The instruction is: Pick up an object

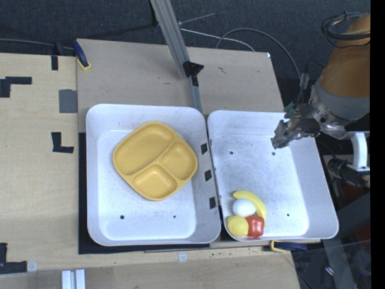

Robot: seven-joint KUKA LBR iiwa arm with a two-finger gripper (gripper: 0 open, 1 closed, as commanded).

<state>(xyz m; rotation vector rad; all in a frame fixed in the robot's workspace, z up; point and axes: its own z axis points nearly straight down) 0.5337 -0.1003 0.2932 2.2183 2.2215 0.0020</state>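
Pincer (280,139) hovers over right bin (301,179), upper edge; can't tell its state. Toy cluster, banana (255,201), white egg (243,208), lemon (237,226), red pc (255,226), sits at near-left corner. Yellow tray (155,160) in left bin (102,221).

We find no legible text, label, brand, number or sign on any surface near the jaws or away from them; the dark bench marks carry no characters.
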